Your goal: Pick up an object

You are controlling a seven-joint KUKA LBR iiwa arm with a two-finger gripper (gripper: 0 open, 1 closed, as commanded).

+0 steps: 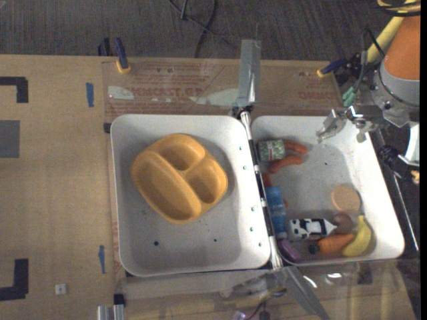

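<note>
my jaws (345,121) spread open, empty, over right white bin (380,172) far edge | nearest: green-labelled can (271,150), at 8 o'clock | long axis 3–9

Right bin (373,179): banana (360,237), carrot (333,244) and cow-patterned carton (310,229) crowd the near corner; round tan disc (346,197) just behind; green can (271,150) and sausages (288,157) by the far-left wall.
</note>
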